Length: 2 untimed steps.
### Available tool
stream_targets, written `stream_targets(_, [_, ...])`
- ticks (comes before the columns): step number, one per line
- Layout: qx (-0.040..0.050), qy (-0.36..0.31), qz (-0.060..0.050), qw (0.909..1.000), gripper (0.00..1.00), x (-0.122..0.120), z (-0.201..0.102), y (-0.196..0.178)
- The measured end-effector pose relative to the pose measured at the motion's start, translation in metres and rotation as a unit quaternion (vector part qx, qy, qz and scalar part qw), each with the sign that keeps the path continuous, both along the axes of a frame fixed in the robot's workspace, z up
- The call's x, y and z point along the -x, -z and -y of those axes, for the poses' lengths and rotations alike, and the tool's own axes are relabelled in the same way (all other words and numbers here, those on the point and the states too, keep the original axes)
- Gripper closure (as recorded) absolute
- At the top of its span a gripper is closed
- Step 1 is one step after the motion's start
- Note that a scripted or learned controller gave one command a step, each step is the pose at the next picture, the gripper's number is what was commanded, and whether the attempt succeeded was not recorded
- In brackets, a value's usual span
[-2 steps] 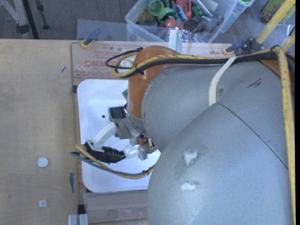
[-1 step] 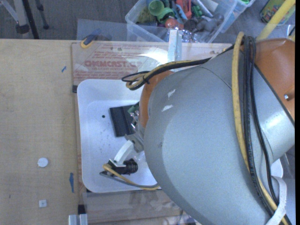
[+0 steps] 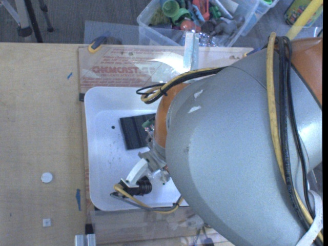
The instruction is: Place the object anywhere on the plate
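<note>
Here, black slab (image 3: 134, 132) lies skewed in white bin (image 3: 102, 137)

Black slab (image 3: 132, 132) flat in white bin (image 3: 98, 155)

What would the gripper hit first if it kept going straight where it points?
Likely the flat black object in the white bin, right beside the gripper; the arm hides the exact line.

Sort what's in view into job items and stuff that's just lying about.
Job:
- black flat slab, likely the object, in the white bin
- grey arm over it

Lying about:
- clear tub of toys
- white disc on the bench
</note>
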<state>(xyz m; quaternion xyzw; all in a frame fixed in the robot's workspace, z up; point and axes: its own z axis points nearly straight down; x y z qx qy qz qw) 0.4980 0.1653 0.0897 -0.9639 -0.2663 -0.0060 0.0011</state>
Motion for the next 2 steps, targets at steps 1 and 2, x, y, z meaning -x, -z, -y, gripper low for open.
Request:
stream_targets(1, [-0.0093,-0.031,-0.001,0.9995,1.0,0.015,0.045,-0.001])
stream_targets(2, [0.0029,-0.075,-0.007,0.9971,1.0,0.019,0.002,-0.118])
